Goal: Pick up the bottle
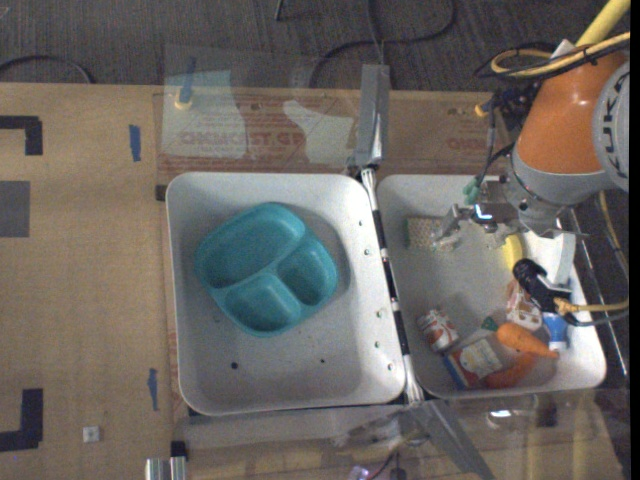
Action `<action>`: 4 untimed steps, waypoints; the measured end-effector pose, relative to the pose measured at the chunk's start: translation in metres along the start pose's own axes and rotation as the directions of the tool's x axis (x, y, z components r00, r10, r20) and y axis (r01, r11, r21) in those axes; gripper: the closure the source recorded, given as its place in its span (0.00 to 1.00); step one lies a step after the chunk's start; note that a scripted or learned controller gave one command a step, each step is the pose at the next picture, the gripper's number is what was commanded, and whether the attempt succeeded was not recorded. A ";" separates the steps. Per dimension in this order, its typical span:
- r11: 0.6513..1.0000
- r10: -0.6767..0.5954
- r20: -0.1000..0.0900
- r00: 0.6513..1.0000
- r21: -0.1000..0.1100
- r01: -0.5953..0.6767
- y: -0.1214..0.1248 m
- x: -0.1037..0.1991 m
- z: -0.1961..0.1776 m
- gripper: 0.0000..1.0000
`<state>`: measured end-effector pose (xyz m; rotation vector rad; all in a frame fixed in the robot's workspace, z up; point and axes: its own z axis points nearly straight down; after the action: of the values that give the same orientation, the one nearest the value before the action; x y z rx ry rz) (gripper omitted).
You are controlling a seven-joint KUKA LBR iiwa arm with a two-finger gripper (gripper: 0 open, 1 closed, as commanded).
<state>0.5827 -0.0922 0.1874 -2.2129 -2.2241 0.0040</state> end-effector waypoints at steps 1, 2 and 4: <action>0.998 0.064 0.000 0.998 0.000 -0.064 -0.032 -0.057 0.022 0.00; 0.998 0.064 0.000 0.998 0.000 -0.064 -0.032 -0.057 0.022 0.00; 1.000 -0.022 0.001 1.000 -0.002 0.022 -0.074 0.005 -0.006 0.00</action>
<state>0.5088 -0.0880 0.1933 -2.1896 -2.2505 0.0025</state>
